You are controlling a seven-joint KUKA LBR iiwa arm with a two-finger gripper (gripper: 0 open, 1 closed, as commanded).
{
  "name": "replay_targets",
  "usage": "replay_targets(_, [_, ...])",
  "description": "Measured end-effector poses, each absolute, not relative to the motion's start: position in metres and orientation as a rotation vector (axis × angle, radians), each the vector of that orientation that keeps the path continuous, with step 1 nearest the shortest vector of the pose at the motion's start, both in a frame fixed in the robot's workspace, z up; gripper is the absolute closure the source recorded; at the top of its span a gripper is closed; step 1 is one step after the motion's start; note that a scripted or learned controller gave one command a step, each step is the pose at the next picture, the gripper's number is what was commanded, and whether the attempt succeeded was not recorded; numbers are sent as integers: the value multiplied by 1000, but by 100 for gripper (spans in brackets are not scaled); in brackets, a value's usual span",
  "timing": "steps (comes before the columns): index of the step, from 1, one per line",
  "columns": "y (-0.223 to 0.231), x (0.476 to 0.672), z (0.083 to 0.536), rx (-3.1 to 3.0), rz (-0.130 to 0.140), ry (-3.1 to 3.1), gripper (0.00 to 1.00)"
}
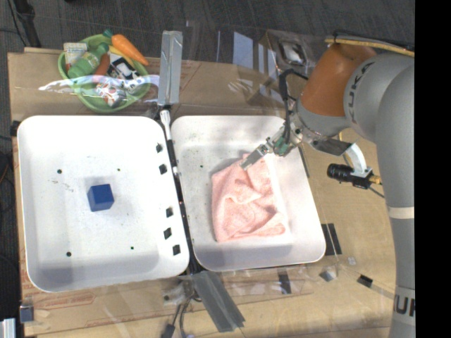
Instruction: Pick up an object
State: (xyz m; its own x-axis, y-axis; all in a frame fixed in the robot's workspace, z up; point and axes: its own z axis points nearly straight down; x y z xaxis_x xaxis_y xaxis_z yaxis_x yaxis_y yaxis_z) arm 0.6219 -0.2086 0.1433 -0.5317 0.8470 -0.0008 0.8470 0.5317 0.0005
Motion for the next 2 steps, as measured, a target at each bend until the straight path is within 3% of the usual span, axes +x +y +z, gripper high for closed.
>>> replay_targets(1, [-208, 602, 94, 1409, 0, 2805, 0])
replay_targets(2, [-210, 658, 110, 1345, 2, 2836, 0])
